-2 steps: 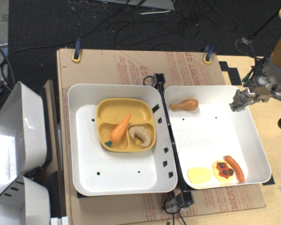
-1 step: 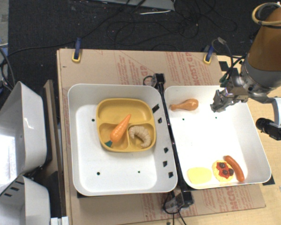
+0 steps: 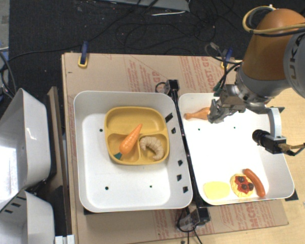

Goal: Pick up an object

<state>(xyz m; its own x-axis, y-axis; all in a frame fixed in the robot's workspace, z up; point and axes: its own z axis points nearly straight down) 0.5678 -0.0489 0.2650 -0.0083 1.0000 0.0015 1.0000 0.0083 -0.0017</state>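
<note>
Counting first: two bins side by side on cardboard (image 3: 132, 72), one plate, and six small things in all. The left bin (image 3: 91, 187) bears the yellow plate (image 3: 117, 117), which has three compartments. One carrot (image 3: 131, 139) lies aslant on it, thick end in the lower left compartment and tip across the divider toward the upper one. One shrimp (image 3: 153, 146) is curled in the lower right compartment.

The right bin (image 3: 229, 156) has four things: one drumstick (image 3: 195, 116), one yellow disc (image 3: 216, 189), one small pizza (image 3: 242, 185) and one sausage (image 3: 255, 182).

The gripper (image 3: 217, 113) is low at the thick end of the drumstick, and seems to touch it or stand just over it. How wide it is spread cannot be told from this slant, nor whether it has the drumstick in its grasp.

The drumstick lies flat in the right bin's upper left part, thin end pointing at the left wall and close to it, with the far wall near as well. The disc, pizza and sausage sit in a row along the near wall, the pizza touching the sausage and just beside the disc. Between that row and the drumstick the bin floor is bare and wide. In the left bin the plate sits toward the far side, its right rim close to the wall, with bare floor on the near side and a strip along the left.
</note>
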